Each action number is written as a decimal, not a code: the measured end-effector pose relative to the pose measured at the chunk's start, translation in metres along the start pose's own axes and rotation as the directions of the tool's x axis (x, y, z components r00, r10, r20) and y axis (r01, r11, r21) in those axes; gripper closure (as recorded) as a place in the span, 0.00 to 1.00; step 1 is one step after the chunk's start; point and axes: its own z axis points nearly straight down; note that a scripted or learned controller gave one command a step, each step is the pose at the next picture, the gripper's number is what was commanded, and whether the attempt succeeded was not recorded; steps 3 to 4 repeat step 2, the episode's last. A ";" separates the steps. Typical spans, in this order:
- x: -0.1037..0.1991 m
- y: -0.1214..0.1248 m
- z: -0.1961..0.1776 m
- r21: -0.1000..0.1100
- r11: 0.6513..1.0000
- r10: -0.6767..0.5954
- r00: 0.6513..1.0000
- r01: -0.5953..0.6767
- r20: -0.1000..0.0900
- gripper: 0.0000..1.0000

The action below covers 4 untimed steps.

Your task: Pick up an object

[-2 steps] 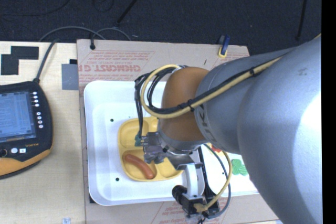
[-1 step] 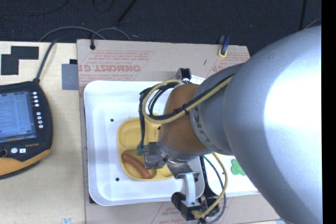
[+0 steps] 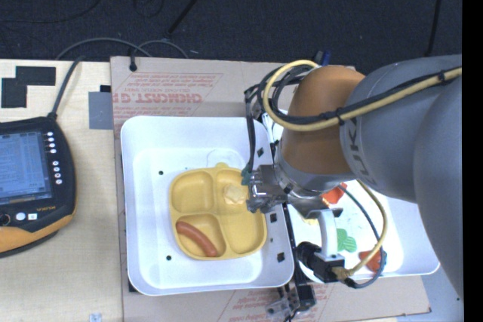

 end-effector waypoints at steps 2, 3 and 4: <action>-0.063 0.019 -0.175 -0.003 1.000 -0.005 1.000 0.005 -0.002 1.00; -0.063 0.019 -0.175 -0.003 1.000 -0.005 1.000 0.005 -0.002 1.00; -0.063 0.019 -0.175 -0.003 1.000 -0.005 1.000 0.005 -0.002 1.00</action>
